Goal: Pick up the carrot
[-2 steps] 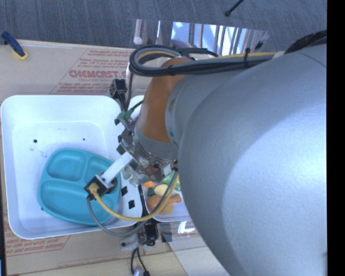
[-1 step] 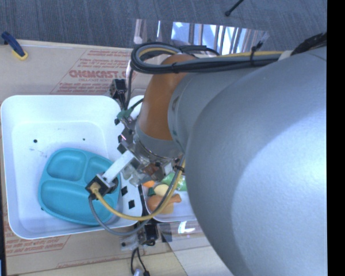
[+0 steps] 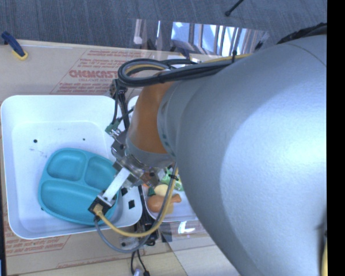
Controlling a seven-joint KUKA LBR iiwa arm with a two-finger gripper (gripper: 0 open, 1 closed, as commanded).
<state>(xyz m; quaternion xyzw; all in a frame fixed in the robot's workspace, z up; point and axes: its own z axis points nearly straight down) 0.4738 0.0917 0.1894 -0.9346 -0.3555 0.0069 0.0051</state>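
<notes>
An orange, rounded piece (image 3: 156, 203) that looks like the carrot lies at the near left corner of the right bin, mostly hidden by the arm. Yellow and green bits (image 3: 173, 181) of other items peek out just above it. The gripper (image 3: 139, 180) hangs low over the wall between the two bins, just left of the orange piece. The big grey arm with its orange band (image 3: 146, 119) covers nearly all of the right bin.
A turquoise divided plate (image 3: 75, 183) lies in the left white bin (image 3: 23, 114), close to the gripper's left side. The far half of the left bin is bare white floor. A cardboard sheet (image 3: 75, 68) lies under the bins.
</notes>
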